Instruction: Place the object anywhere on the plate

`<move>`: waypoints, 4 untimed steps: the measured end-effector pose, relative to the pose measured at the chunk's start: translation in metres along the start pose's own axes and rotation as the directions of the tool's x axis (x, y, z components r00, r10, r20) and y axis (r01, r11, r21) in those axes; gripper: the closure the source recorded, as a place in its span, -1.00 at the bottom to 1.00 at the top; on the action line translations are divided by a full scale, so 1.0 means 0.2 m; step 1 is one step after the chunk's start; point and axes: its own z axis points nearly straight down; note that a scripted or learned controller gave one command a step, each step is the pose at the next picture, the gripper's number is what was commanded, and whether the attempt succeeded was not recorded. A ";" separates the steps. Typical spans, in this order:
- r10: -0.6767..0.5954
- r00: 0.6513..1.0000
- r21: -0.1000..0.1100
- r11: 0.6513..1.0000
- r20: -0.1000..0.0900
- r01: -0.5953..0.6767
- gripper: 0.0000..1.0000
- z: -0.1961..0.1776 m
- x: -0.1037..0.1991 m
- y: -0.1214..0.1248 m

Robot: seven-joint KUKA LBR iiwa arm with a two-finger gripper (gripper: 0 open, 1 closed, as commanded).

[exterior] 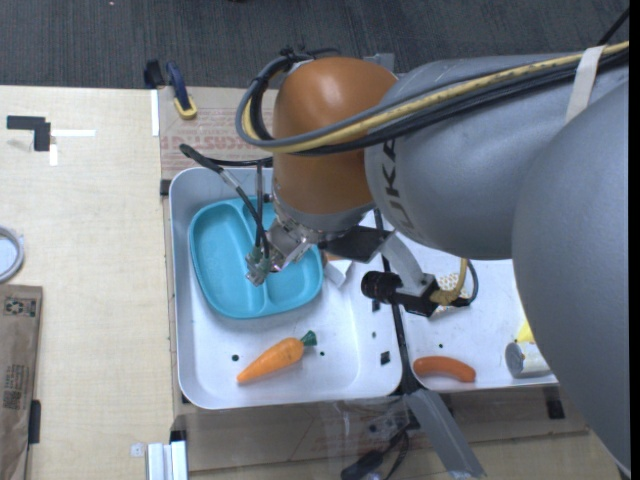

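Observation:
A light blue plate [225, 258] lies in the left white bin [200, 368], toward its upper left. My gripper [262, 266] hangs over the plate's right half, its tip close to the plate's surface. An orange toy carrot [272, 359] with a green top lies on the bin floor below the plate, apart from the gripper. The arm's orange band and grey body cover the bin's upper right.
The right bin [480, 338] holds an orange sausage-like piece [445, 369], a small dotted yellow item [450, 283] and a grey-yellow object [525, 356] at its right side. A blue-yellow clamp [180, 90] sits on the bench beyond the bins.

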 end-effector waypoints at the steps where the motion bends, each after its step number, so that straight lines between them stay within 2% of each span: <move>1: -0.040 0.999 0.000 0.999 0.001 0.040 1.00 0.13 -0.11 0.08; 2: -0.317 0.948 -0.002 0.948 0.001 0.317 1.00 0.12 -0.09 0.13; 3: -0.275 0.961 -0.001 0.961 0.000 0.275 1.00 -0.01 0.11 -0.04; 4: -0.275 0.961 -0.001 0.961 0.000 0.275 -1.00 -0.01 0.11 -0.04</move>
